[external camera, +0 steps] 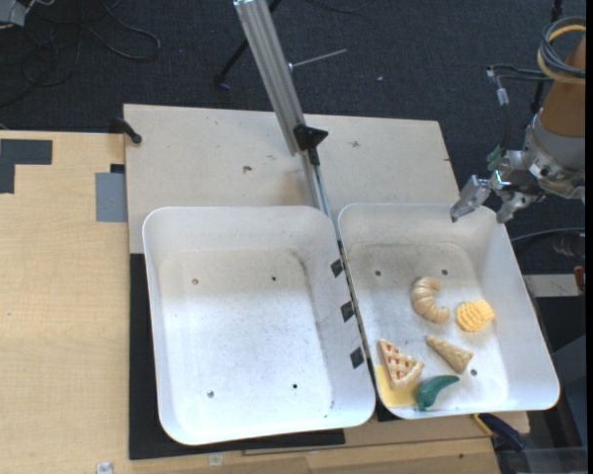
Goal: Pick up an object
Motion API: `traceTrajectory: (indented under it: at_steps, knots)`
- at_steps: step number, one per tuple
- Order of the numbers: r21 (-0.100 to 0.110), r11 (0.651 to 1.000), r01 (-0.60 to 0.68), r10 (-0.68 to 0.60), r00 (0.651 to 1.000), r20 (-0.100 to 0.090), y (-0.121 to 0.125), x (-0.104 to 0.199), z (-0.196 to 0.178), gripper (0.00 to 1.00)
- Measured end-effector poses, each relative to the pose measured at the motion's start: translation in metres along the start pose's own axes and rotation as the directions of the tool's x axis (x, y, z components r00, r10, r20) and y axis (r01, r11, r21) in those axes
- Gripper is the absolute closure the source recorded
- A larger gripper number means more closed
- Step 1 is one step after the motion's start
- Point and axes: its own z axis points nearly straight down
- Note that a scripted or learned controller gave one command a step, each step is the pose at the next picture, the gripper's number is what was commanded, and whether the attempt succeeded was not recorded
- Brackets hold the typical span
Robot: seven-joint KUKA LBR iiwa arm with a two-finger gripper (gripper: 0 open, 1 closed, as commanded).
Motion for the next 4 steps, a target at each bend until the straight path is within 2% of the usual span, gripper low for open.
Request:
traceTrajectory:
  at_steps: [1,2,3,4]
  knots:
    - [-0.004,1.0,0.004,-0.004,1.0,0.002,0.001,0.001,-0.004,0.0]
    - [0.0,1.0,0.005,-0.005,1.0,0.0,0.005,0.003,0.06,0.0]
    - [-0.001,1.0,0.0,0.0,1.0,0.001,-0.004,0.002,0.109,0.0]
    - [-0.004,1.0,0.003,-0.003,1.0,0.001,-0.004,0.004,0.121,0.0]
